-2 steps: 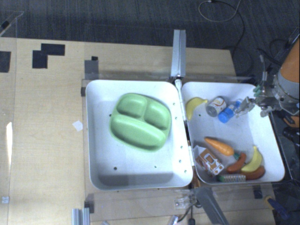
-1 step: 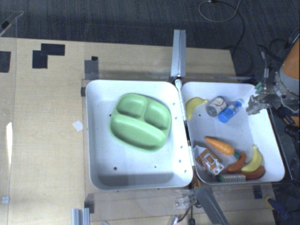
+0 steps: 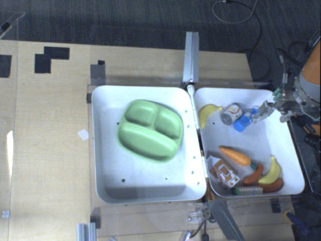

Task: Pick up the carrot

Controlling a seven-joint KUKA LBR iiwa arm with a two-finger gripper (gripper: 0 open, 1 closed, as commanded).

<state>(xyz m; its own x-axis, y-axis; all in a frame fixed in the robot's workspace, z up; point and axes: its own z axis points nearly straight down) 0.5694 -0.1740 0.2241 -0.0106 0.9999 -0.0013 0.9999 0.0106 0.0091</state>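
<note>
The carrot [image 3: 235,155] is found in the right bin [image 3: 291,149], lying flat on the white floor toward the lower middle, with its long axis running from upper left to lower right and its thicker end at the lower right. The pincer [image 3: 281,106] is seen at the bin's upper right rim, so the carrot lies down and to the left of it, well apart; whether the pincer is open or closed cannot be told. A sausage [image 3: 253,174], a banana [image 3: 272,170] and a printed packet [image 3: 224,172] crowd the carrot's lower side, while a can [image 3: 230,113] and a blue bottle [image 3: 244,120] are placed between it and the arm. The left bin [image 3: 100,149] carries a green divided tray [image 3: 150,129]. Both bins are set on a pale wooden worktop [image 3: 45,134] against dark carpet [image 3: 100,9].
</note>
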